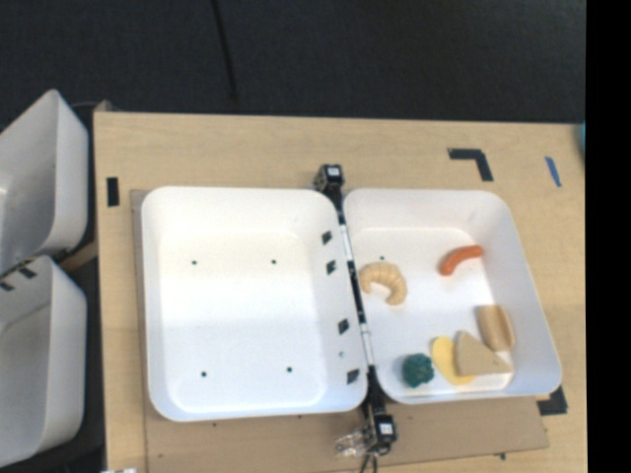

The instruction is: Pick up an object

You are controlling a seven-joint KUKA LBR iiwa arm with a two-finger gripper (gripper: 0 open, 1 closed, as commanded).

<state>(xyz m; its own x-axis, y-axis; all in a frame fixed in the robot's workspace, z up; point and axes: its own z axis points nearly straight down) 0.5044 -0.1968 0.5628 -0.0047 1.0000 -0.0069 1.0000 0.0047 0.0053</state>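
Note:
The right bin [493, 215] holds several toy foods. A tan croissant [385, 281] lies near its left wall. An orange sausage-like piece [459, 258] rests toward the far right. A bread roll [495, 326] sits by the right wall, with a tan wedge [477, 356] just in front of it overlapping a yellow piece [445, 355]. A dark green broccoli-like lump [417, 369] sits at the near left corner.
The left bin [237, 215] adjoins the right one along a clipped seam [350, 294]. Two white containers [35, 294] stand off the bench's left edge. Black and blue tape marks [473, 161] lie on the wooden bench behind the right bin.

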